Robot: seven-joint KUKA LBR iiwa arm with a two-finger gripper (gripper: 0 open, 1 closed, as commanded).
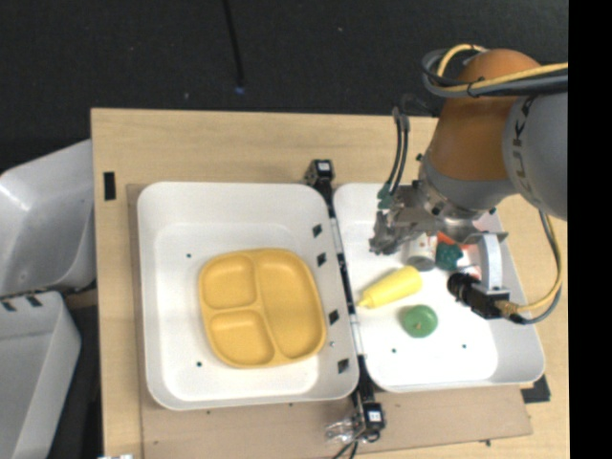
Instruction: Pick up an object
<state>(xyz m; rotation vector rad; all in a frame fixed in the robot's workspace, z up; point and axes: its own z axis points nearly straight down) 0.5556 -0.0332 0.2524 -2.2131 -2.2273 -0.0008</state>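
Gripper (413, 242) hangs low over the right bin (478, 366), just above the upper end of a yellow corn-shaped toy (389, 288); whether it is spread or pressed together I cannot tell. That toy lies near the bin's left wall, its long axis running from lower left up to upper right, blunt end toward the divider. It looks light, stiff and smooth, so likely slippery; a pinch across its middle, square to the axis, seems safest. A green round piece (418, 321) sits just beside it, and a yellow divided plate (260, 307) rests in the left bin (163, 352).
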